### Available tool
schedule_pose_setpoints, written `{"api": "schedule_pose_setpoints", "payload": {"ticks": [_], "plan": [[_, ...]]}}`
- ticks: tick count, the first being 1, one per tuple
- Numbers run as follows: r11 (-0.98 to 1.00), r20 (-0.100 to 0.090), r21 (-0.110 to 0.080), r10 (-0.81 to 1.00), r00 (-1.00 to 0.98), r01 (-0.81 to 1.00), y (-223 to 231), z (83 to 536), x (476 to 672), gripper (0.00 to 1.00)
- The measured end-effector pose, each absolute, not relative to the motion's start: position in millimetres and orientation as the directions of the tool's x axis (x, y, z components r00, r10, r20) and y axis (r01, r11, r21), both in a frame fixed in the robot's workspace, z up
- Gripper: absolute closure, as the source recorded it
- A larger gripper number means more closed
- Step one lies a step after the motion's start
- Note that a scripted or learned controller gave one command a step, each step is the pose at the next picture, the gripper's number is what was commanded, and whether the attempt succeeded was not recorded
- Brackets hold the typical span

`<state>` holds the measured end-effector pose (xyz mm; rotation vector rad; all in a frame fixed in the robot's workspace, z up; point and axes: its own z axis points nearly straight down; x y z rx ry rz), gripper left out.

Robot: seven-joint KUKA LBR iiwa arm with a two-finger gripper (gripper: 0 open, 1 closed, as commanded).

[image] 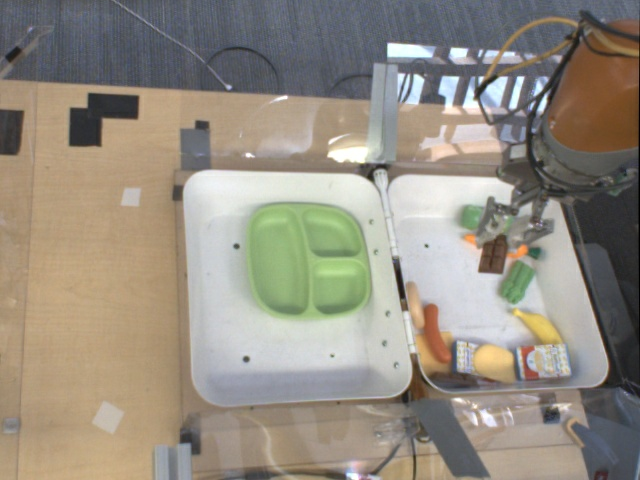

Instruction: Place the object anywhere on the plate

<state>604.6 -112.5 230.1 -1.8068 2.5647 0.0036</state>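
The green plate (306,259) sits mid-frame in the left bin (215,358), with bare white floor all round it and widest along the bin's lower edge. In the right bin (440,258), toys crowd the lower and right edges, leaving its left centre open. The arm (592,98) enters from the upper right, its hand (512,224) pointing down over a brown block (492,256); whether the hand is apart or together, I cannot tell.

Setting: robotics lab | Evidence: plywood bench (90,298) with black markers (100,116) at 10 o'clock; loose cables (240,63) on grey carpet at 12 o'clock
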Motion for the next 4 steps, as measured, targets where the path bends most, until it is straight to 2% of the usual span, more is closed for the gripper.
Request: {"api": "schedule_pose_setpoints", "payload": {"ticks": [1,2,3,4], "plan": [[0.36,-0.009,-0.005,-0.933,-0.36,-0.933,-39.8,271.5,658.5,1.0],[0.246,-0.005,0.005,-0.969,-0.247,-0.969,28.7,180.9,641.5,1.0],[0.199,-0.004,0.001,-0.98,-0.199,-0.98,41.8,183.8,578.1,1.0],[0.2,-0.004,0.0,-0.98,-0.2,-0.98,41.3,183.6,578.3,0.0]]}}
